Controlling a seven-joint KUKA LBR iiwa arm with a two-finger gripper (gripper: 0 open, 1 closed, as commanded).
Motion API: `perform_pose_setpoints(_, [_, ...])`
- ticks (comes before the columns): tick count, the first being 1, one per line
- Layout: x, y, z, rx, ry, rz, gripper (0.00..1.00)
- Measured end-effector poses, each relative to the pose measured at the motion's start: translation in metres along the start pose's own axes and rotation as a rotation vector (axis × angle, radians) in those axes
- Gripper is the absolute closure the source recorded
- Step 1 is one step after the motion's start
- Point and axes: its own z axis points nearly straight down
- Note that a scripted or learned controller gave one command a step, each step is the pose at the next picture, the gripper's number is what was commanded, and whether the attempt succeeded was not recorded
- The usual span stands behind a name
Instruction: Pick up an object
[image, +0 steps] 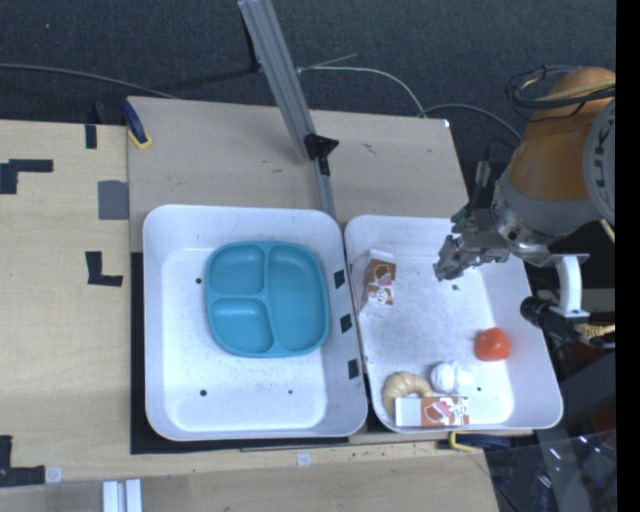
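You have the gripper (452, 266) over the right bin (420, 232), jaw state unreadable, nothing visibly held; tomato (491, 345) lies well apart nearer the front, so centre over it before you descend.

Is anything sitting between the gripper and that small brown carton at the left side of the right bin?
Nothing visible does. The gripper hangs over the upper part of the right bin, and only bare white floor lies between it and the brown carton. The red ball and the croissant sit well aside, nearer the front.
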Motion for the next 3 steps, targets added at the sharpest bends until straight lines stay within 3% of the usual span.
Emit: perform_pose_setpoints(3, [0.15, 0.064, 0.028, 0.006, 0.001, -0.004, 1.0])
